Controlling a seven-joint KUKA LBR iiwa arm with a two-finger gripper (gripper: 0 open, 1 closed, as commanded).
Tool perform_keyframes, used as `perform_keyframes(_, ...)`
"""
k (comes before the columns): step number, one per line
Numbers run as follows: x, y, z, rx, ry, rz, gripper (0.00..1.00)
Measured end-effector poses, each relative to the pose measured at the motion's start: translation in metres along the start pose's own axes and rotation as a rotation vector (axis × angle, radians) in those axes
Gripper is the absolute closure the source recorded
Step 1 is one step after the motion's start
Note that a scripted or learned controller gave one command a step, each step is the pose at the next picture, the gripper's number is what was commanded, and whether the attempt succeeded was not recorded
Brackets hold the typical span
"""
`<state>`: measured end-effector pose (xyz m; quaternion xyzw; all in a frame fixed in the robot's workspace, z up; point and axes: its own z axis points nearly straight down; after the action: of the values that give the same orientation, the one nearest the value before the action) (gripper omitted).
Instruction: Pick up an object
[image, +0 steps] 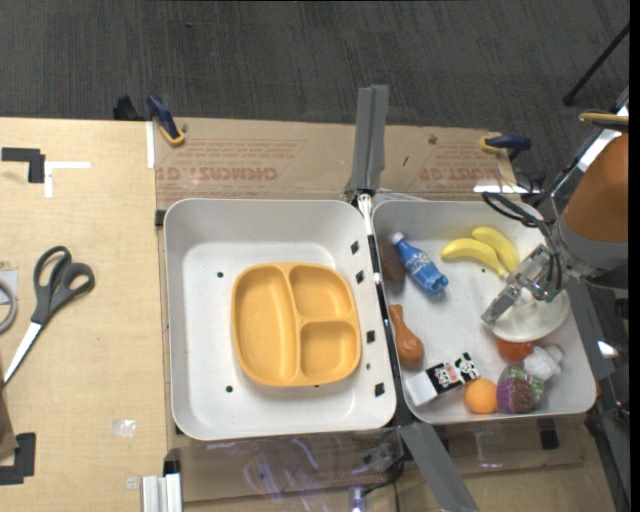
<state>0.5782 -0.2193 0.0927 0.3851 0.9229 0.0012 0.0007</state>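
My gripper (502, 303) hangs over the right bin (455, 215), at its right side, just above the rim of a white bowl (535, 320). Nothing shows as held in it. Two yellow bananas (480, 250) lie just up and left of it. A blue bottle (418, 265) lies further left, and a brown drumstick (404, 336) lies near the bin's left wall. Along the front are a black-and-white box (448, 377), an orange (481, 396) and a purple-green ball (518, 390). A red piece (515, 349) and a white lump (545, 362) sit under the bowl's front edge.
The left bin (190, 330) holds a yellow divided plate (296, 323). Scissors (45, 295) lie on the bench at far left. Cardboard (250, 165) with blue clamps runs behind the bins. A grey divider (370, 130) stands between the bins at the back.
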Motion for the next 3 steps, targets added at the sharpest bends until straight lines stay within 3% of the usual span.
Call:
perform_keyframes(1,0.065,-0.031,0.000,0.002,-0.001,0.061,0.00)
perform_keyframes(2,0.004,-0.008,-0.098,0.002,-0.004,0.049,0.00)
perform_keyframes(3,0.065,-0.021,-0.009,0.002,0.000,-0.094,0.00)
